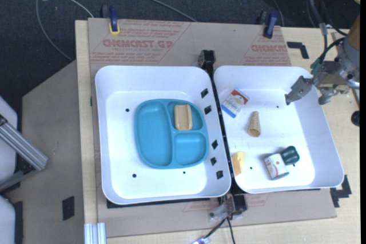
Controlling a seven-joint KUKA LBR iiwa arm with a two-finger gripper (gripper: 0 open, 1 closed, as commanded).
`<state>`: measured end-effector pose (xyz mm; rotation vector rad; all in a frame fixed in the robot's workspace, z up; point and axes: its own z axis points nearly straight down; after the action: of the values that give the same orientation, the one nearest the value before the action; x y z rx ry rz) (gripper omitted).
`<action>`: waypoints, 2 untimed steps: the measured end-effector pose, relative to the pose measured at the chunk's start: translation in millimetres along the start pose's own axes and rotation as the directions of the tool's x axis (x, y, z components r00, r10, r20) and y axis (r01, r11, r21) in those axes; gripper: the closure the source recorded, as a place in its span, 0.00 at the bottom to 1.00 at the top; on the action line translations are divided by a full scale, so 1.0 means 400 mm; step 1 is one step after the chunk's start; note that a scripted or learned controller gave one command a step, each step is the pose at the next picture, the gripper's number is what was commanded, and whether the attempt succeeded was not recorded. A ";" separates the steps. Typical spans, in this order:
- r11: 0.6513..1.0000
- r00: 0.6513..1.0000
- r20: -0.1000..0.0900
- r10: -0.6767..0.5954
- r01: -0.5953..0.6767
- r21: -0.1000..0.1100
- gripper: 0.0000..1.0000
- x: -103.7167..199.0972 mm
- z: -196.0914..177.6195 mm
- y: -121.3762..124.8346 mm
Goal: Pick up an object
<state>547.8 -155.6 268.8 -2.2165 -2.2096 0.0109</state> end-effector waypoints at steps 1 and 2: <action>1.000 1.000 0.003 -0.003 0.004 -0.012 0.00 0.001 -0.016 0.005; 1.000 1.000 0.001 -0.003 0.003 -0.008 0.00 0.010 0.139 0.010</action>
<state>551.1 -151.6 213.1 -2.2174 -2.2174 0.0035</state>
